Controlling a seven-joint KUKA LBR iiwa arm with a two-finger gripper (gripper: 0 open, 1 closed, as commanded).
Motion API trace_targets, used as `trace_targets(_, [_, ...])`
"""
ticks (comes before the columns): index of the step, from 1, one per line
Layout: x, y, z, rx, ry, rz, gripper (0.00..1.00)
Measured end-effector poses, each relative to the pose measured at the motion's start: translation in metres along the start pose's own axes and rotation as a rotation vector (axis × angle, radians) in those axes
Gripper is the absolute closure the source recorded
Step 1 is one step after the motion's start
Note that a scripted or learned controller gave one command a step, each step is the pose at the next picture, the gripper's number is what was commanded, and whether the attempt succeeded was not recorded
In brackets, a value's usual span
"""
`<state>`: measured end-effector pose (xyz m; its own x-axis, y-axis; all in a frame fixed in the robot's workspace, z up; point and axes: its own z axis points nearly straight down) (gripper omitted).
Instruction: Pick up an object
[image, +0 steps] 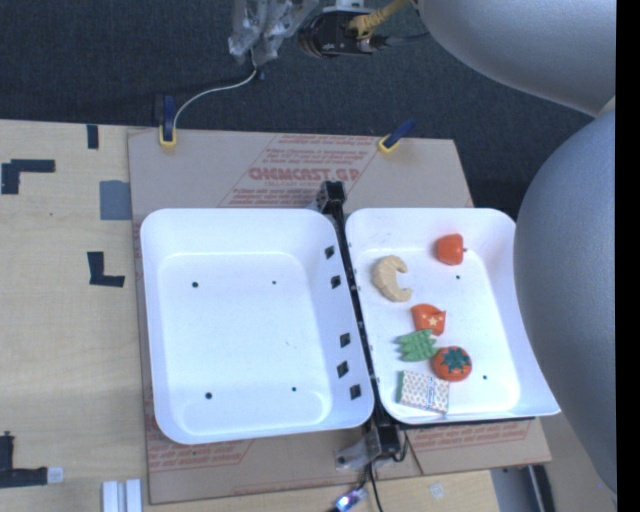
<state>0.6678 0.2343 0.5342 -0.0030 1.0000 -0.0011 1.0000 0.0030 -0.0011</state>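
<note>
Holding six small items, possibly toy food, the right bin (500, 250) sits beside the left bin (160, 240).

I am looking down on a robot lab bench, not a home or shop. Two white bins (240, 330) sit side by side on a cardboard sheet (300, 170) printed with red lettering, held at the frame's top by clamps (166, 122). Black tape marks (100, 268) dot the wooden bench (60, 330) at left. Toy food (430, 330) lies in the right bin. A grey arm (580, 230) fills the right side, and loose cable (215, 92) runs along the top.
</note>
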Motion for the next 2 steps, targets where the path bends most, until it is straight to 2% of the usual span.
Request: trace_targets(2, [-0.0001, 0.0, 0.0, 0.0, 0.0, 0.0, 1.0])
